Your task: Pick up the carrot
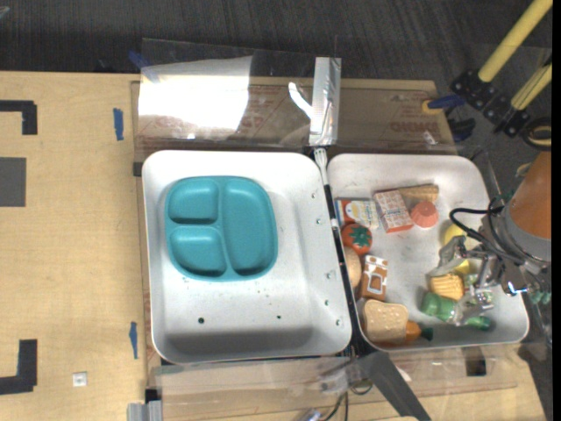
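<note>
**Carrot (412, 330) lying at the near edge of the right bin, claw off to one side**

Judging the carrot to be the small orange piece with a green tip, though too small to be certain. Sitting against the near wall of the right bin (408, 266), touching a bread slice (384, 319) on the side toward the left bin (289, 323).

Hanging over the right bin's outer edge with the claw (473, 289), amid a yellow piece (447, 284) and a green piece (438, 307), apart from the carrot. Not managing to tell how wide the claw is standing, nor seeing anything plainly gripped in it.

Risking, from here:
- closing on the green or yellow piece instead, being so close to both;
- catching the bread slice along with the carrot, or nudging it on top;
- striking the bin's near wall while descending, leaving too little room on that side;
- rolling the carrot away by touching only its tip.
</note>
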`<state>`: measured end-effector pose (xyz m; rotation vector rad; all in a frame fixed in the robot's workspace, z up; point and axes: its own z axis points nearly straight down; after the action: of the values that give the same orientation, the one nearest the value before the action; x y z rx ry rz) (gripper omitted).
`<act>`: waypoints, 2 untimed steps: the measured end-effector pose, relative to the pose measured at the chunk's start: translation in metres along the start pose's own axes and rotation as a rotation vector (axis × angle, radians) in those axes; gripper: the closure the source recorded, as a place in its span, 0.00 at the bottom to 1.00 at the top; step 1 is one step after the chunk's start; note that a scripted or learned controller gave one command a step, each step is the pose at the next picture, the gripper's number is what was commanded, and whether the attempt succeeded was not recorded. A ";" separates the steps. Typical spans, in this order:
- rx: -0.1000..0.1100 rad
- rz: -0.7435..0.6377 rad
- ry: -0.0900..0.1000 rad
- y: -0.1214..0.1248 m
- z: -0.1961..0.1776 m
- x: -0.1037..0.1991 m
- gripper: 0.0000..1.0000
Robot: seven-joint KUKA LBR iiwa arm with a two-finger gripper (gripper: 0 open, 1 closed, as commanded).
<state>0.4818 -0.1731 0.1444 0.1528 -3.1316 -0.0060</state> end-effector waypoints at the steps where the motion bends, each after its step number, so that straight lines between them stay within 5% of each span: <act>1: 0.006 0.120 -0.014 0.011 0.047 -0.006 0.00; 2: 0.006 0.116 -0.020 0.013 0.038 -0.008 1.00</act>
<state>0.4886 -0.1592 0.1068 -0.0288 -3.1557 0.0028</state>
